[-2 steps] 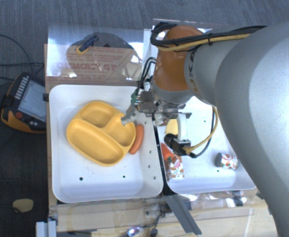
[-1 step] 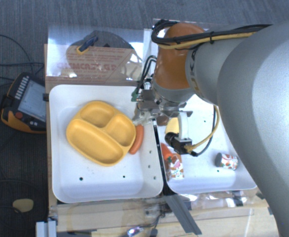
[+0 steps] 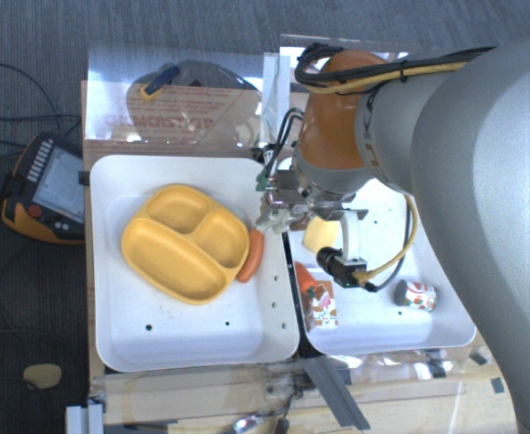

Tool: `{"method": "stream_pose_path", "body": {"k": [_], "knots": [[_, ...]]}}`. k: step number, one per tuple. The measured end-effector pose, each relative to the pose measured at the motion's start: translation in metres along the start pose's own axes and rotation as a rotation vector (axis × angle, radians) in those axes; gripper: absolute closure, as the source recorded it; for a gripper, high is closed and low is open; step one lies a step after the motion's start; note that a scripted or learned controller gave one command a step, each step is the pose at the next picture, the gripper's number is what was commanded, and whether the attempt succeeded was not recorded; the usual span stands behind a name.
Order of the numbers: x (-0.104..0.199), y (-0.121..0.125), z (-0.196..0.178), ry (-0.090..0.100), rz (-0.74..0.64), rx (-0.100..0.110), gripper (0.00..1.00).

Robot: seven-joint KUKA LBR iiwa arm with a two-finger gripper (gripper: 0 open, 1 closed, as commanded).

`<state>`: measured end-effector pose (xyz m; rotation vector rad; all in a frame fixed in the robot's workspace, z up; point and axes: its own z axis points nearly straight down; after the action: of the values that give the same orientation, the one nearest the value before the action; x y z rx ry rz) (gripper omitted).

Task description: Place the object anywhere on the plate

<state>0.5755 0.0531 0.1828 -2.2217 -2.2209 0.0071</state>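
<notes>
Two white bins sit side by side on the bench. Left bin (image 3: 156, 333) holds a yellow divided plate (image 3: 185, 241), three compartments, lying at a slant. An orange carrot-like object (image 3: 251, 255) lies just beside the plate's right edge, touching or nearly touching its rim, on the bin floor, not on the plate. Arm (image 3: 446, 134) comes in from the right, orange band (image 3: 333, 125) above the wrist, over the divider between bins. Claw (image 3: 279, 208) hangs near the top of the carrot, at the left bin's right wall; fingers mostly hidden under the wrist hardware, cannot tell if spread or pressed together, nothing visibly pinched. Right bin (image 3: 401, 328) has a pale yellow round item (image 3: 321, 235) partly under the arm, a small red-and-white carton (image 3: 319, 306) near the divider, and a small patterned can (image 3: 417, 295) lying on its side further right. Handheld pendant (image 3: 43, 188) rests on the floor left of the bench.
</notes>
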Motion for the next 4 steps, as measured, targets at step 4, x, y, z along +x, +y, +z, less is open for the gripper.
{"method": "stream_pose_path", "body": {"k": [4], "knots": [[0.105, -0.026, -0.011, 0.001, -0.003, 0.003, 1.00]]}}
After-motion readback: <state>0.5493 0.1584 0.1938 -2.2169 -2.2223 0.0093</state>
